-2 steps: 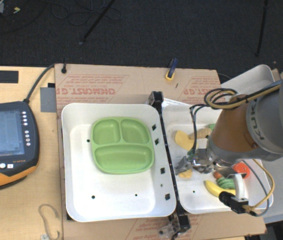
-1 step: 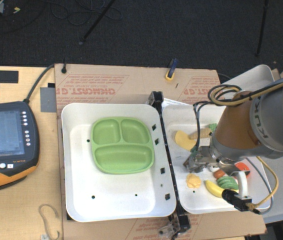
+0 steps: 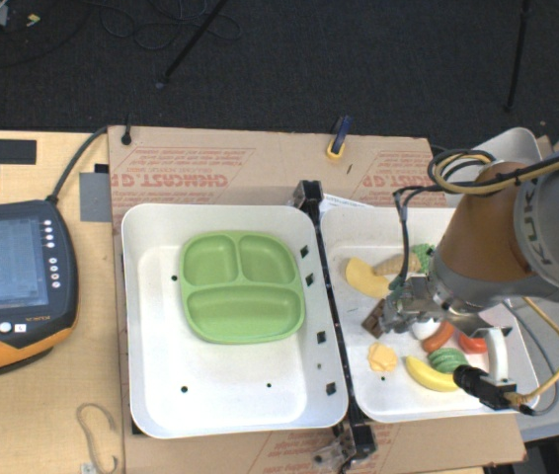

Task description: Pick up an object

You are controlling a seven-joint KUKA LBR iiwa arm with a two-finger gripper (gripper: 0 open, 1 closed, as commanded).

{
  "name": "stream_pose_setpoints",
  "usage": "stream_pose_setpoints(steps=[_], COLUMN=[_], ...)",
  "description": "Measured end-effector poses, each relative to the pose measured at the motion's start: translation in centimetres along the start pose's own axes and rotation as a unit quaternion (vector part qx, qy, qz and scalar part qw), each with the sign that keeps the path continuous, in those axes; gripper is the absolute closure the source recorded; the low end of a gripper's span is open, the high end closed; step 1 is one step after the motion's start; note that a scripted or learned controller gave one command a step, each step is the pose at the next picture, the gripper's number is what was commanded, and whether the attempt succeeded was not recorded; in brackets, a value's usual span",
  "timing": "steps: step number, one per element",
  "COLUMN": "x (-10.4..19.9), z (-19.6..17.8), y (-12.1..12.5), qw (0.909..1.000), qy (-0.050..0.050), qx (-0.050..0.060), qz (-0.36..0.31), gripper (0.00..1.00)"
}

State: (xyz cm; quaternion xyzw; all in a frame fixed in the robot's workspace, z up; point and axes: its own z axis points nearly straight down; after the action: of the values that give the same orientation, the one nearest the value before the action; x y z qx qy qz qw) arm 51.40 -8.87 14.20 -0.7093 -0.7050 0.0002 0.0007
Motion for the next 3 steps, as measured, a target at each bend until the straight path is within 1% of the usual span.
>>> stream_pose_setpoints(steps=[1, 2, 3], x=[-0.3, -0.3, 2.0], z=[-6.3, -8.7, -7.5], y=[0.3, 0.3, -2.1], qw=[1.0, 1.0, 1.0], qy=[0.0, 0.0, 0.001], qx=[-0.002, 0.0, 0.003], qz=[-0.003, -0.003, -0.004], gripper=[1.0, 1.0, 1.0])
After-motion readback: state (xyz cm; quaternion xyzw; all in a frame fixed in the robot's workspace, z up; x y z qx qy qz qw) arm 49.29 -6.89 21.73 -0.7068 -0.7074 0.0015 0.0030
